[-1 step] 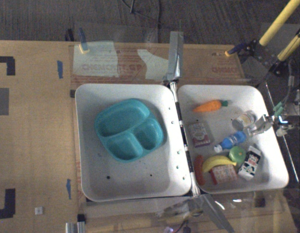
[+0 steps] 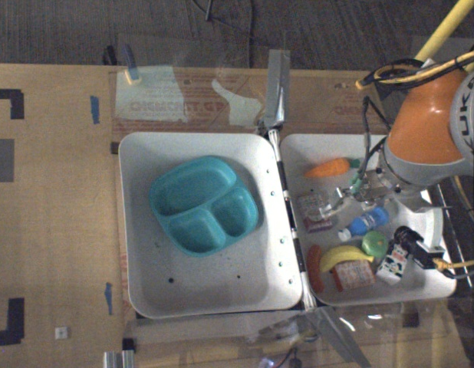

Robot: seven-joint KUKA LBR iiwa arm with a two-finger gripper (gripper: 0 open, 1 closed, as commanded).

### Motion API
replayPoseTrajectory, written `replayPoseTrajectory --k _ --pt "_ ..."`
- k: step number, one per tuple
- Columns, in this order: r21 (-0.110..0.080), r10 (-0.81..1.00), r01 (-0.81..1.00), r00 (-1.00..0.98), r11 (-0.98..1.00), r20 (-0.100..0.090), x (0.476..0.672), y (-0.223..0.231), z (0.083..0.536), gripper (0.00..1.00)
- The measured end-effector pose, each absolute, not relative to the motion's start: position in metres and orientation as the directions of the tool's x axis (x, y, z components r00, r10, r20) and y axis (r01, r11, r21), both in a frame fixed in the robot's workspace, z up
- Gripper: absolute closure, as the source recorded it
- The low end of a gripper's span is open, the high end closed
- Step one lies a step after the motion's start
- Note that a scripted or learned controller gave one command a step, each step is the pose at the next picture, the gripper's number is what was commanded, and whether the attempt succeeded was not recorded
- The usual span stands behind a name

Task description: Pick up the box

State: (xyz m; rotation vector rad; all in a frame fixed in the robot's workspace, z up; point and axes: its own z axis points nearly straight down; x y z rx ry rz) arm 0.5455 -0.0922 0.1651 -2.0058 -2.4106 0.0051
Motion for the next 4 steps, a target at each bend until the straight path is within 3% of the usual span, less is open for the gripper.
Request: replayPoseTrajectory --k 1,2,3,4 --pt "0.009 0.982 0.982 -0.187 0.187 -0.001 0.512 -0.108 0.087 0.0" --pt "0.008 1.0 1.0 0.018 -0.018 -0.003 0.569 -0.098 0.087 0.0" --pt "0.006 0.967 0.967 0.256 -0.256 -0.001 0.61 -0.106 0.087 0.0" --pt "0.006 0.967 0.967 0.256 -0.256 -0.002 0.61 -0.106 0.087 0.0"
